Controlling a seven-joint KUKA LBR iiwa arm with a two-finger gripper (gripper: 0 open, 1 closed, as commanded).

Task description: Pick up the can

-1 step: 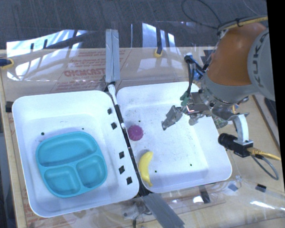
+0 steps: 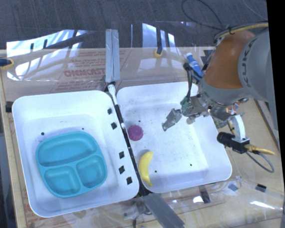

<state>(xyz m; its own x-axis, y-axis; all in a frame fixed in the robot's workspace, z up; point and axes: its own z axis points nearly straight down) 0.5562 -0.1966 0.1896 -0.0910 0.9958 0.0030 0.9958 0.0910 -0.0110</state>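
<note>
A small round purple object (image 2: 136, 132) lies in the right bin (image 2: 208, 167) close to its left wall; I cannot tell whether it is the can. My gripper (image 2: 171, 119) hangs over the middle of the right bin, to the right of the purple object and apart from it. I see nothing held in the gripper. The grey arm with its orange band (image 2: 228, 67) reaches in from the right over the bin's far right corner.
A yellow banana (image 2: 145, 167) lies near the right bin's front left corner. The left bin (image 2: 22, 112) holds a blue three-compartment plate (image 2: 71, 163). A black cable and connector (image 2: 235, 142) hang over the right bin's right rim.
</note>
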